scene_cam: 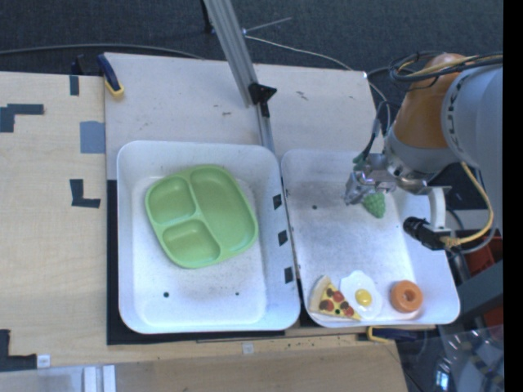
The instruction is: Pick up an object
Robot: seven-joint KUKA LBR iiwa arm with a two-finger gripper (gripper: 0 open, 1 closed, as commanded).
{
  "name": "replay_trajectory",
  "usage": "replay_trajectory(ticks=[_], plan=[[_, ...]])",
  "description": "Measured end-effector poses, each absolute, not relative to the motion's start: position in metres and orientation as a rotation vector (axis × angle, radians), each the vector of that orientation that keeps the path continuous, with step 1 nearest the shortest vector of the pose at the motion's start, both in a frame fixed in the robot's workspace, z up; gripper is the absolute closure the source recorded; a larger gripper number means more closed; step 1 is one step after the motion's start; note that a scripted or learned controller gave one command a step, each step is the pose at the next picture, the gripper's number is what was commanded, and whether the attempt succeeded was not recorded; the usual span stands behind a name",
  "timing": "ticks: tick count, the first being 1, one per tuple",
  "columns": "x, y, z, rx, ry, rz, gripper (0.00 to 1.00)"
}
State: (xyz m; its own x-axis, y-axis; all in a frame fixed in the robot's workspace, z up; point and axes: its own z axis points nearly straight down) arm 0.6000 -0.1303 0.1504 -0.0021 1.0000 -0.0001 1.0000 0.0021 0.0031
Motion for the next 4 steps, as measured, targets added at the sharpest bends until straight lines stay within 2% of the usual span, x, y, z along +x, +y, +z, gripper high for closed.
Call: replay_trajectory(ticks=[1, 2, 4], plan=[[0.601, -0.135, 0.194, 2.218, 2.221, 0.003, 1.00], [0.594, -0.130, 0.252, 2.217, 2.221, 0.004, 1.00], [0.607, -0.016, 0.231, 2.217, 2.230, -0.003, 1.00]])
